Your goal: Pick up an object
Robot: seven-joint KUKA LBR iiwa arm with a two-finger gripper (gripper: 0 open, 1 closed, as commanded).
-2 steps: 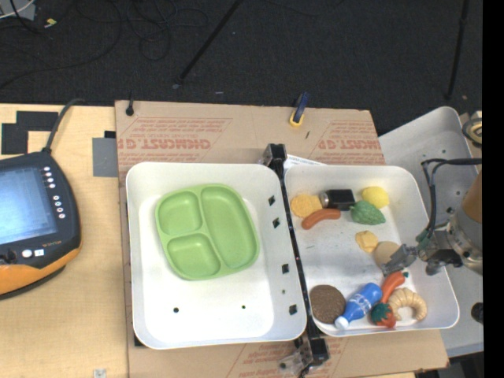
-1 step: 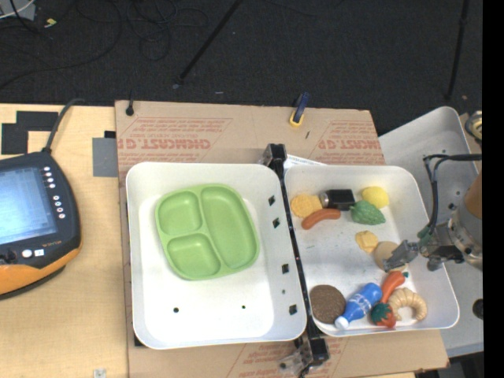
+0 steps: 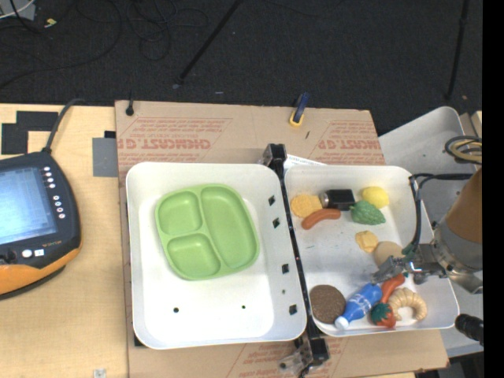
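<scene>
My gripper (image 3: 394, 272) hung low over the crowded corner of the right bin (image 3: 315, 286), finger state beyond telling, so I risked nudging the carrot (image 3: 391, 289) or blue bottle (image 3: 358, 305) and closing on nothing.

The arm comes in from the right, and its pincer (image 3: 391, 272) hangs low over the right bin (image 3: 346, 278), just beside a tan round piece (image 3: 387, 251). Below the pincer lie an orange carrot (image 3: 392, 289), a blue bottle (image 3: 359, 304) and a pale croissant (image 3: 409, 305); left of the bottle sits a brown cookie (image 3: 327, 299). Farther up that bin from the pincer: a sausage (image 3: 320, 218), a black block (image 3: 339, 198), a yellow lemon (image 3: 376, 196) and a green leafy piece (image 3: 368, 213). Across the divider, the left bin (image 3: 205, 309) carries a green divided plate (image 3: 207, 231). A tablet (image 3: 31, 215) rests on the counter (image 3: 79, 321) well to the left.
</scene>
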